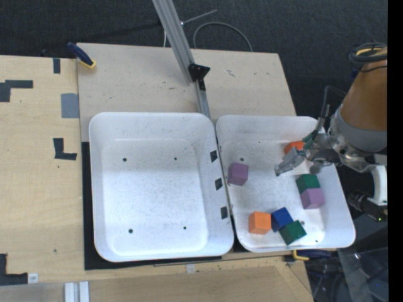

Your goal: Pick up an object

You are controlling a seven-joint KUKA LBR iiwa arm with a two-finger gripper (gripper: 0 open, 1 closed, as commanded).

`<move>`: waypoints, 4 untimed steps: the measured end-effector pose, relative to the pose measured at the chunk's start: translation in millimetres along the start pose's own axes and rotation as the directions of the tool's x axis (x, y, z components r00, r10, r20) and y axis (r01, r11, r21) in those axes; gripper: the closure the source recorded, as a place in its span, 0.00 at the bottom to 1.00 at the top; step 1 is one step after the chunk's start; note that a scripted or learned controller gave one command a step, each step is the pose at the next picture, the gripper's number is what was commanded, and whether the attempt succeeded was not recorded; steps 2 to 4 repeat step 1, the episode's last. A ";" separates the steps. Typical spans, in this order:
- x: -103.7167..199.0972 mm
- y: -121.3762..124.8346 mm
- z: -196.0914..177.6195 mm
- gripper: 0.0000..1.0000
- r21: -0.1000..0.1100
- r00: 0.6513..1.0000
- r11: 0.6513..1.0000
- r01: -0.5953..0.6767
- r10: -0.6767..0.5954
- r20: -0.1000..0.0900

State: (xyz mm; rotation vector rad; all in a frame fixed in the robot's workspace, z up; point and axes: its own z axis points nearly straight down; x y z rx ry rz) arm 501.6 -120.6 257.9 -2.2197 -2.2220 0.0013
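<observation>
Now the grey two-finger gripper [291, 162] hangs low inside the right white bin [264, 128], fingers spread, gripping nothing; a small orange block [293, 147] sits just behind it, likely the target; a green cube [307, 182] waits just beside.

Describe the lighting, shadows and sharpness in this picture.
Camera view: even, soft light; the white bins show no strong glare; blocks such as the purple cube cast only faint shadows; the gripper and the orange arm look slightly soft; the whole picture is low in detail, with grainy specks on the bin floors.
</observation>
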 end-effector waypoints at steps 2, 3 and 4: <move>6.2 -18.9 -173.2 0.00 -0.009 1.000 1.000 0.001 -0.001 0.002; 6.2 -18.9 -173.2 0.00 -0.009 1.000 1.000 0.001 -0.001 0.002; 6.2 -18.9 -173.2 0.00 -0.009 1.000 1.000 0.001 -0.001 0.002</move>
